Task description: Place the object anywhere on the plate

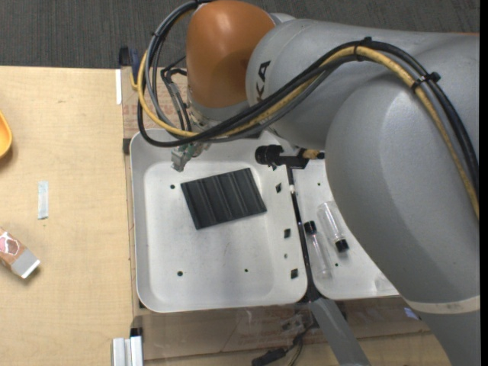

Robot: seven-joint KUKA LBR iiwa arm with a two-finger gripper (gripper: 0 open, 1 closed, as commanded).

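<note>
**Arm crowds the right bin; open room lies on the left**

Dark grey carpet (69, 14) runs behind the pale wooden desk (69, 128), which is mostly bare on the side away from the arm. The grey arm (396, 166), with its orange band (221, 48) and looped cables (164, 113), covers the far rim of the left bin (152, 280) and much of the right bin (358, 280).

What shows of the jaws hangs at the left bin's far left corner, just inside the rim; I cannot tell whether they are open or closed, and nothing is seen between them. Just beside them, toward the near side and the arm, a black ribbed plate (223, 197) lies flat, slightly skewed, with bare white floor all round it.

A clear tube with a black cap (330, 229), seemingly the object, lies well apart from the jaws, across the divider in the right bin and off the plate.

Well out on the desk lie an orange item (4, 137) at the view's edge, a small grey strip (43, 200) and a red-and-white packet (17, 255).
</note>
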